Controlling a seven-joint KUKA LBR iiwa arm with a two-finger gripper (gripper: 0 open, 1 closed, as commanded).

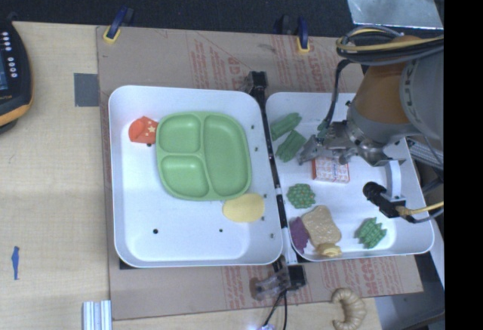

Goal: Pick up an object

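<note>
My gripper [321,149] hangs low over the upper middle of the right bin [411,248], on the grey arm with the orange band [381,98]. A red and white packet [333,170] lies right under it and just to its right. Two green pod-like pieces [287,135] lie just left of the gripper. A green bumpy ball [300,195], a tan slice of bread [321,223], a purple piece [298,231] and a green leafy piece [370,232] sit nearer the front. Whether anything is held is hidden by the gripper body.
The left bin [122,200] holds a green divided plate [204,155], a red piece [142,130] at its left and a yellow piece [244,208] at its lower right. A tan curled object [349,307] lies outside, in front of the right bin.
</note>
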